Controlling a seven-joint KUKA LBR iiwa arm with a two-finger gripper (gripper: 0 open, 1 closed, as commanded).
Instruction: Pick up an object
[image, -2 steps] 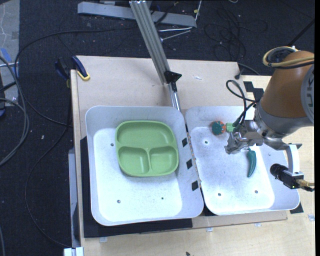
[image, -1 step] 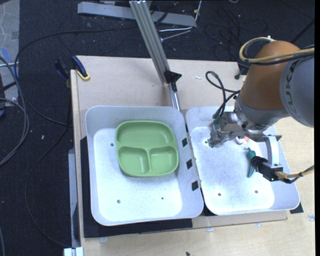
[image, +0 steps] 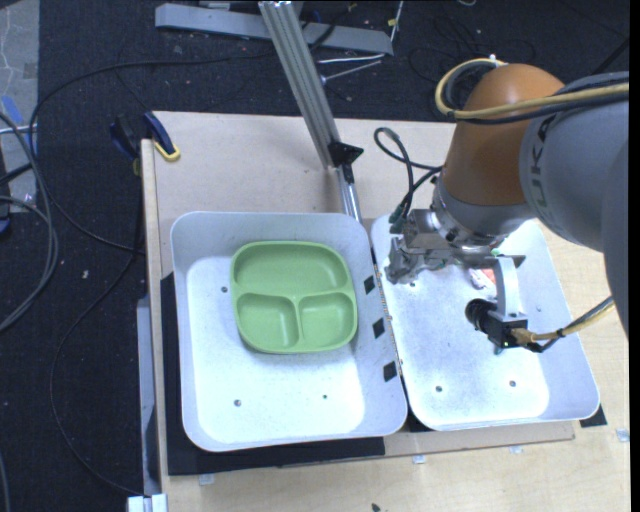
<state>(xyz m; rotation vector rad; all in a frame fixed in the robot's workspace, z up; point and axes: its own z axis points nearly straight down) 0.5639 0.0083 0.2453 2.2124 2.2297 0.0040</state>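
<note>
- At left of centre we see the left white bin (image: 200, 400), which holds a green divided plate (image: 295, 296) lying flat in its upper half; the plate has three compartments, one long one along the top and two smaller ones below.
- Beside it, right of centre, lies the right white bin (image: 480, 385).
- From the right edge the grey arm (image: 585, 165) with its orange band (image: 495, 125) reaches over the upper part of the right bin.
- Below the wrist we locate the gripper (image: 415, 262), low over the upper left corner of that bin, just beside the divide between the bins; we cannot tell how it stands.
- The plate lies apart from the gripper, across the divide.
</note>
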